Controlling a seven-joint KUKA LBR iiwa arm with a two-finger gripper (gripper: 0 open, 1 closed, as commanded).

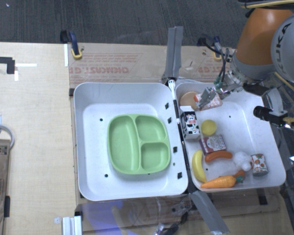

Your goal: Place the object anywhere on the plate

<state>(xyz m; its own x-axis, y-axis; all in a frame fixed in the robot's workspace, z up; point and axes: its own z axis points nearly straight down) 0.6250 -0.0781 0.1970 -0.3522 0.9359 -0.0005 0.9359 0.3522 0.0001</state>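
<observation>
Claw [216, 89] over right bin [264, 131], upper left; seems to pinch a small packet [208, 100], grip uncertain. Plate [138, 143] sits in left bin [88, 131]; packet must cross the divider to reach it.

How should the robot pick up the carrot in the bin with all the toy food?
Grip the carrot across its thick orange middle, coming straight down from above. It lies flat on its side near the bin's front edge, pointed tip toward the banana, so closing across the narrow width probably gives the firmest hold. The sausage just behind leaves little room, so staying centred seems wise.
</observation>
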